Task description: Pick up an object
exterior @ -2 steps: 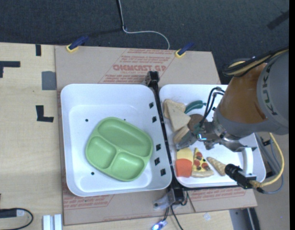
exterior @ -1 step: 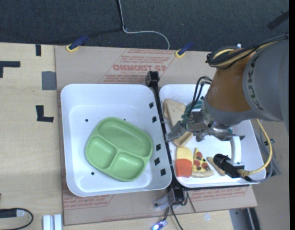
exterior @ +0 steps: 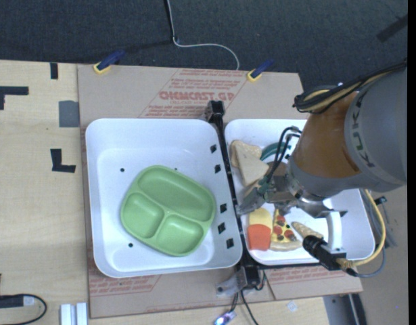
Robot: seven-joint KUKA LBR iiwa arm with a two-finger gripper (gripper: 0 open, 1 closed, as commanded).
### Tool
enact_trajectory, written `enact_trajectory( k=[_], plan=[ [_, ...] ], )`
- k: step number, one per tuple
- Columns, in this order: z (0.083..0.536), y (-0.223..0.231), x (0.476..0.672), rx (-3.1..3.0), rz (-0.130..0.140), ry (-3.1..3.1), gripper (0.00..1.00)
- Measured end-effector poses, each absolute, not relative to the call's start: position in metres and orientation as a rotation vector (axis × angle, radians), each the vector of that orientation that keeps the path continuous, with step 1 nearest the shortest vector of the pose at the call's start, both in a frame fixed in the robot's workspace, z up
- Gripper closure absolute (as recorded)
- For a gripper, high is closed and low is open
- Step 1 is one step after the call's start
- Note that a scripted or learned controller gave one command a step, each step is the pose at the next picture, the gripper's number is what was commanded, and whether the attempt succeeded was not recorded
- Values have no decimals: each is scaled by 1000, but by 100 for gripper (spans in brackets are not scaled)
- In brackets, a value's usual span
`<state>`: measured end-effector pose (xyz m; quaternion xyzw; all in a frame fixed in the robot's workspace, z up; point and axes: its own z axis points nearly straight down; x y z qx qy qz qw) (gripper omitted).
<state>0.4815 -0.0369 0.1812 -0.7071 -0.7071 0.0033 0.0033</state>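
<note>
- Gripper [exterior: 262, 198], the grey two-finger one under the orange-banded wrist, sits low in the right-hand shallow white bin [exterior: 365, 217], close to that bin's left wall, the one it shares with its neighbour.
- Finger state: I cannot tell; the wrist body and cable loom cover the tips from this slant, so I log no grasp.
- Nearest candidates, all in the right bin's front-left corner: a flat toy pizza slice with dark and red topping spots [exterior: 287, 235], a small orange-red block [exterior: 259, 236] just beside it on the left, and a pale yellow piece [exterior: 260, 217] touching the block's rear side.
- Key relation: that cluster lies just frontward of the tool, toward the bin's front edge; the yellow piece looks closest, nearly under it.
- Pizza slice long axis: I judge it runs roughly along the front edge, point toward the right.
- A tan wedge-shaped toy slice [exterior: 247, 161] lies behind the tool, near the bin's rear-left corner.
- Left bin [exterior: 103, 147] carries a light green three-compartment plastic plate [exterior: 168, 210] at its middle, well apart from the tool across the shared wall.
- My read: a short frontward shift and descent suits the cluster best.
</note>
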Motion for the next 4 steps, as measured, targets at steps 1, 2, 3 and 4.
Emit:
enact_trajectory(
  k=[1,2,3,4],
  plan=[
    [182,-46,483,-2218,7,-2219,0],
    [259,-19,484,-2216,-2,-2228,0],
    [395,-40,486,-2227,-9,-2229,0],
    [396,-39,485,-2217,13,-2222,100]
  ],
)
